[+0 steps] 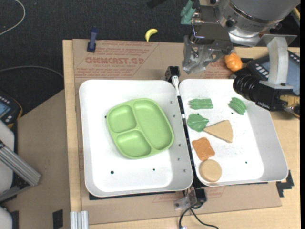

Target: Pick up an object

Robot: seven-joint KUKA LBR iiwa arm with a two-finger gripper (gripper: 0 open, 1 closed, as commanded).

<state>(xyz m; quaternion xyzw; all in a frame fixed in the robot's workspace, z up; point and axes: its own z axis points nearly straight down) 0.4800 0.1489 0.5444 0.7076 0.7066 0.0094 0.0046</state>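
Observation:
My gripper [200, 61] hangs above the far left corner of the right bin [264, 149], over the bench just behind the bin's rim. Nothing shows in its grasp. In the right bin lie a green leafy piece [200, 103], a second green piece [237, 105], a third green piece [197, 122], a tan wedge [220, 130], an orange square piece [204, 148] and a tan round piece [210, 170]. The left bin [95, 109] holds a light green divided tray [139, 128].
A small orange object [233, 62] sits on the bench behind the right bin, just right of the gripper. A yellow banana shape [151, 33] and a blue object [92, 40] lie at the board's far edge. A black clip [172, 73] joins the bins.

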